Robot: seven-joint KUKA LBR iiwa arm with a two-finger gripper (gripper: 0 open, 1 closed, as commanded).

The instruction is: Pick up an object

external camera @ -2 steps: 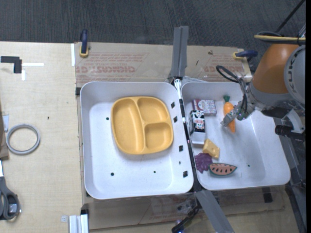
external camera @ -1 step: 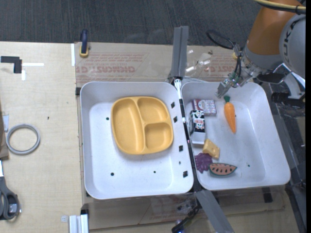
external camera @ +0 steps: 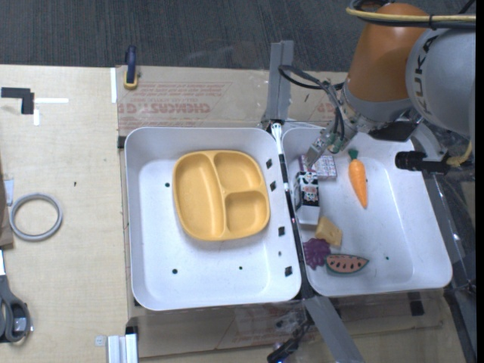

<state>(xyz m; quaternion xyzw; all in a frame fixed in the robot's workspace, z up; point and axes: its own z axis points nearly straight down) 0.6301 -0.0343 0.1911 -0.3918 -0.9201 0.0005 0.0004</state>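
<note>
a grey tape ring (external camera: 35, 216) lies on the wooden bench (external camera: 68, 150) at far left. next, the left white bin (external camera: 144, 263) holds a yellow divided plate (external camera: 221, 195), set flat in its middle. the right white bin (external camera: 420, 255) holds the pickable toys, crowded along its left wall: a small black-and-white carton (external camera: 308, 190), a tan wedge (external camera: 329, 231), purple grapes (external camera: 315, 252), a watermelon slice (external camera: 346, 264). an orange carrot (external camera: 358, 181) with a green top lies apart, lengthwise, probably the easiest pick. the gripper (external camera: 324, 151) hangs low at the bin's back left corner, just above the carton; whether it is apart or together cannot be told.
</note>
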